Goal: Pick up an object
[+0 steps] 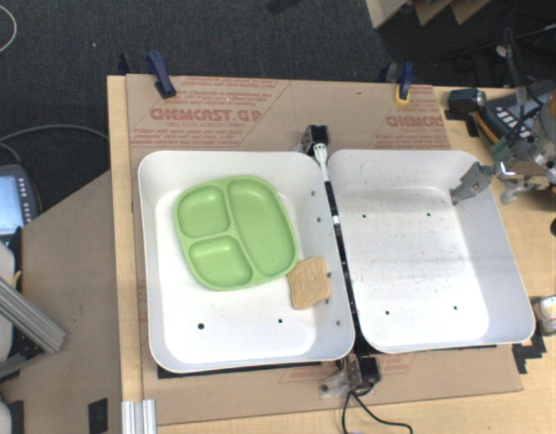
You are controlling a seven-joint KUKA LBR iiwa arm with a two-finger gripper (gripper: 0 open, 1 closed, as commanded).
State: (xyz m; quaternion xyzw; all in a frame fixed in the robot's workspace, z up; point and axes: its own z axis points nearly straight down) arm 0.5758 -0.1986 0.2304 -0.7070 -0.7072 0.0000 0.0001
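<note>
Green divided plate [236, 233] is lying in left bin [169, 333], tan cracker-like piece [309, 283] touching its lower right edge. End effector [472, 181] is hovering over right bin's [494, 324] upper right rim; grip state unclear.

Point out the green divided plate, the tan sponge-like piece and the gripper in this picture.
green divided plate [237, 233]: camera view, on the ridge where its compartments meet.
tan sponge-like piece [309, 283]: camera view, middle of its top face.
gripper [469, 185]: camera view, at its grey tip over the right bin's far corner.
</note>
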